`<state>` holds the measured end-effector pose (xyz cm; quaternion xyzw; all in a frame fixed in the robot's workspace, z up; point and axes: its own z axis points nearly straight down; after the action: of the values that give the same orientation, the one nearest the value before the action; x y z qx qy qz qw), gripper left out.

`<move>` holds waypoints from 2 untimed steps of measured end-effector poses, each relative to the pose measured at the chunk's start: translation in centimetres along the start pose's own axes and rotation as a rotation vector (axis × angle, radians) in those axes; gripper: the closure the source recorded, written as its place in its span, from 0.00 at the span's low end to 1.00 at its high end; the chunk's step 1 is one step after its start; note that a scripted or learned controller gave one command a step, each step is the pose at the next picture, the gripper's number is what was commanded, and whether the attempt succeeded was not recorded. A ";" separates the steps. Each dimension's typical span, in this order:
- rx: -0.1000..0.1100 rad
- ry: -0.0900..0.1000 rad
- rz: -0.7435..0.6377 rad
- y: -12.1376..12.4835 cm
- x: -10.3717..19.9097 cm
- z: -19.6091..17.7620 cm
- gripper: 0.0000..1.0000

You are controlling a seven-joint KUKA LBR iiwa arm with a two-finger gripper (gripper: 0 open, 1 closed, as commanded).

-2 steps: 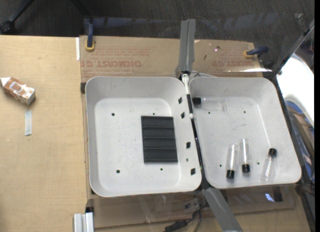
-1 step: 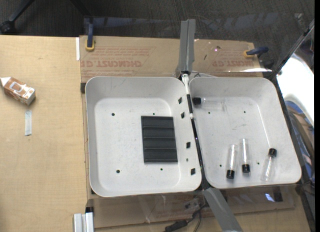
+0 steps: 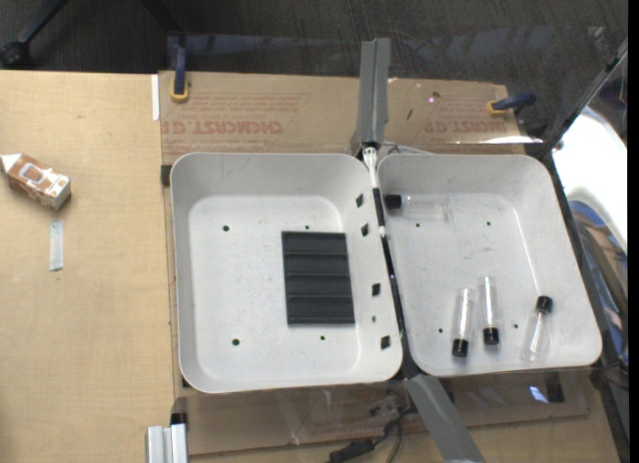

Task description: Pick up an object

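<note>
With the gripper's state impossible to tell, the lone capped vial [image 3: 539,326] lay in the right bin [image 3: 559,214], on the arm's entry side, best straddled from above across its narrow width.

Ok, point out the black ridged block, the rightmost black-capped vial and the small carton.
black ridged block [image 3: 319,277], camera view, middle rib.
rightmost vial [image 3: 539,324], camera view, clear body.
small carton [image 3: 37,182], camera view, top face.
</note>
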<state>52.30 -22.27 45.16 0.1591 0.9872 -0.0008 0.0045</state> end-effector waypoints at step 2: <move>0.000 -0.004 0.001 0.0 -0.2 -0.9 0.00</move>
<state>52.47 -22.30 46.08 0.1598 0.9871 -0.0012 0.0064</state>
